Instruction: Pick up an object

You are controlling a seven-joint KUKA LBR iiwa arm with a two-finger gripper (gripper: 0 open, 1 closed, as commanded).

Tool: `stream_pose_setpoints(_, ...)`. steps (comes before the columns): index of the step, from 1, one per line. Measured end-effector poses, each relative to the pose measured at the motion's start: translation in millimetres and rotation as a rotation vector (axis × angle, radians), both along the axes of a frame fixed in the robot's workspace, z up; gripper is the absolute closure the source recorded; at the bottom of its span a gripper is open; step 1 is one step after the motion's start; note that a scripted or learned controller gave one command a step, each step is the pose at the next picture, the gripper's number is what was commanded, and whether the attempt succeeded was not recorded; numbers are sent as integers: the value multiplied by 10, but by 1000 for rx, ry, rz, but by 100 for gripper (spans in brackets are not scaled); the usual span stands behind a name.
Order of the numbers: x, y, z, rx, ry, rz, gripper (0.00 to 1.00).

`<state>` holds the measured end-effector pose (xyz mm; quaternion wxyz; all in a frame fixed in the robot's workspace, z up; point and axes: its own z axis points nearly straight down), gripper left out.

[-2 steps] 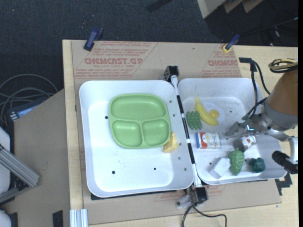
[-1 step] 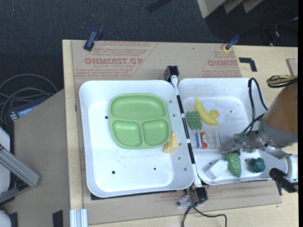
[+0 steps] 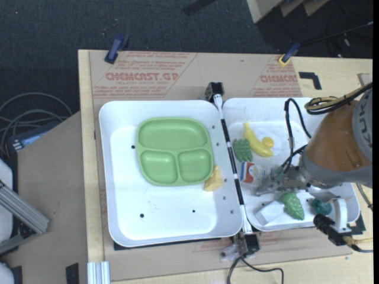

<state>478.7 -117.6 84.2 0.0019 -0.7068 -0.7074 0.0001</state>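
Gripper [image 3: 267, 182] sits low in the right bin [image 3: 349, 215], and I cannot tell its opening or whether it holds something. The red-white object [image 3: 249, 171] lies just beside it, toward the left bin [image 3: 118, 218], near the divider.

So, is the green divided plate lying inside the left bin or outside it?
Inside. The green divided plate lies flat on the floor of the left bin, within its white rim, with a yellow piece at its corner.

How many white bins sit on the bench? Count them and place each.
2. One shallow white bin lies at the view's left, holding a green divided plate; the other white bin lies right of it, under the arm.
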Motion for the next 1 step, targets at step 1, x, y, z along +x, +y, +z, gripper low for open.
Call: stream_pose_setpoints(1,770,-797,9,-5,-5,-1,0)
